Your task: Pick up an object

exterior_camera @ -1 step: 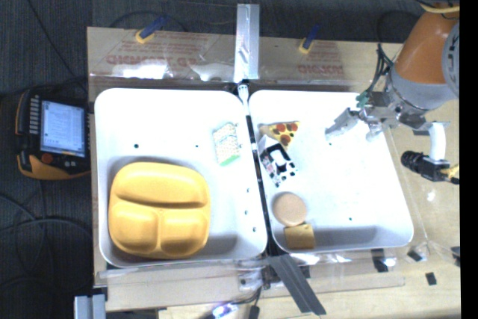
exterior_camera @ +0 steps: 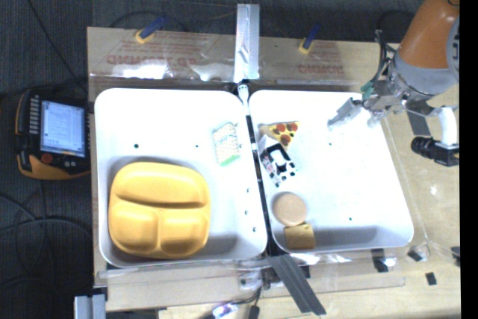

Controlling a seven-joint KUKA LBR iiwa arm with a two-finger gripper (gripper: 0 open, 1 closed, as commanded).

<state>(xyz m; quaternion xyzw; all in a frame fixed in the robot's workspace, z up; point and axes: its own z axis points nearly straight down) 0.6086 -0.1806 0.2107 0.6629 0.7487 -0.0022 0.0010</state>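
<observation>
Camera view: objects (exterior_camera: 280,160) left of hand (exterior_camera: 349,113)

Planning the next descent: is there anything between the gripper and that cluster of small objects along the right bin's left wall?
Nothing visible. The gripper sits over the upper right of the right bin; bare white floor lies between it and the small objects against the left wall.

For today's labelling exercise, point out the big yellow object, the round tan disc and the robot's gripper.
Big yellow object (exterior_camera: 159,206), camera view, centre of its top.
Round tan disc (exterior_camera: 290,208), camera view, middle of its face.
Gripper (exterior_camera: 345,113), camera view, at its tip.
</observation>
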